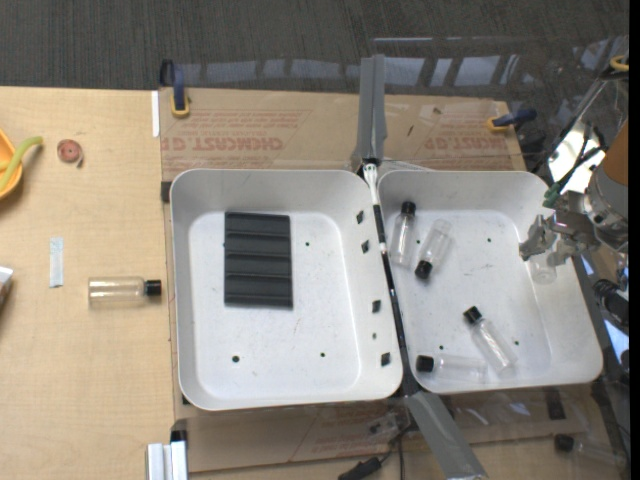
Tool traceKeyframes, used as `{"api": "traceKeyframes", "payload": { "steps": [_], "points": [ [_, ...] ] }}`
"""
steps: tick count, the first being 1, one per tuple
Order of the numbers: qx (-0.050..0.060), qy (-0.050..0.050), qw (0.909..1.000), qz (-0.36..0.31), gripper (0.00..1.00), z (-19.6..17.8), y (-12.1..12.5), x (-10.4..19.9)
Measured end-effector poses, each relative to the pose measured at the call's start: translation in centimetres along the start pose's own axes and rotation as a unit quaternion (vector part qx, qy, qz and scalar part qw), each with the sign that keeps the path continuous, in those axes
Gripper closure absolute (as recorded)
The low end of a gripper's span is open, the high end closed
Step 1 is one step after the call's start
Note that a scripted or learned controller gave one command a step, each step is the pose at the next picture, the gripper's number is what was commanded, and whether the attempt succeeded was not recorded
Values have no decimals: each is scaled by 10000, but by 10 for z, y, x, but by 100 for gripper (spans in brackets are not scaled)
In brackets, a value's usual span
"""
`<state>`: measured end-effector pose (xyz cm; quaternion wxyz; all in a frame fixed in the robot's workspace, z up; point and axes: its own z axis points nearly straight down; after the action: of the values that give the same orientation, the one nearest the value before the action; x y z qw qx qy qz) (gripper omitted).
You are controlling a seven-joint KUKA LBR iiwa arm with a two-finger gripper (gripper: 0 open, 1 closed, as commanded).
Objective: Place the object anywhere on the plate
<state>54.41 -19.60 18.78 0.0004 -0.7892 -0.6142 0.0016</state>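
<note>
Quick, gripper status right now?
Gripper: over the right bin's right side, closed on a clear vial.

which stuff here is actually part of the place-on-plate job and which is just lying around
Part of the job:
- dark ridged plate in the left bin
- four clear vials with black caps in the right bin, such as one near the front
- gripper at the right bin's far right side

Lying about:
- capped vial on the bench
- small red disc
- blue-handled clamp
</note>
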Motion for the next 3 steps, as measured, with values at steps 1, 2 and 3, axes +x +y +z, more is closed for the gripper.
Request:
{"api": "traceKeyframes", "payload": {
  "steps": [1,2,3],
  "points": [
    [0,-3,9997,239,100,-2,105,52],
    [-3,-1,9844,1760,100,-69,116,10],
    [16,-1,9910,1336,100,1,30,71]
  ]
}}
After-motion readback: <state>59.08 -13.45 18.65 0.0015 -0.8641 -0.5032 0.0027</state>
